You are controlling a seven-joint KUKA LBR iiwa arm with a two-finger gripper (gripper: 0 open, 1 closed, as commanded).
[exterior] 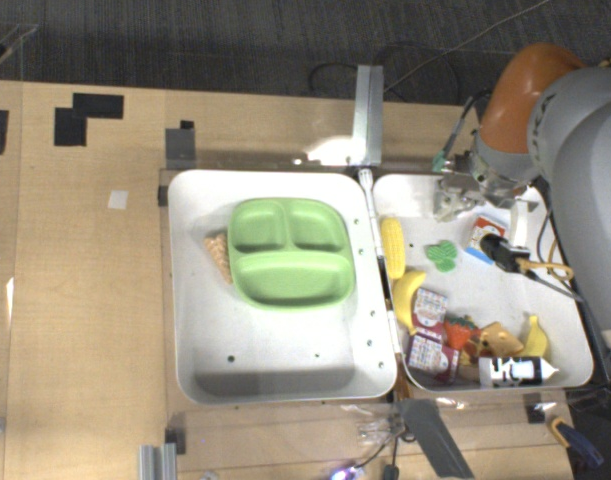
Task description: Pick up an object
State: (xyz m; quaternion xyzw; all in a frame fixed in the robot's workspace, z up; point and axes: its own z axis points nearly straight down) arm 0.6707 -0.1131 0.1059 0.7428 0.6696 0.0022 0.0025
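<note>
green toy point(443, 256) beside corn cob point(392, 247)

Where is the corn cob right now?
The corn cob lies in the right bin, along its left wall, just above the banana and left of the small green toy.

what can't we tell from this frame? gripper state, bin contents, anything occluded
- Gripper, camera view: too small and blurred against the white bin to tell how the jaws stand, or whether they hold anything.
- Tan object in the left bin: mostly hidden under the green tray; identity unclear.
- Pile at the right bin's front: items overlap, too small to name; the banana is partly covered.
- Arm: cut off by the right edge.
</note>
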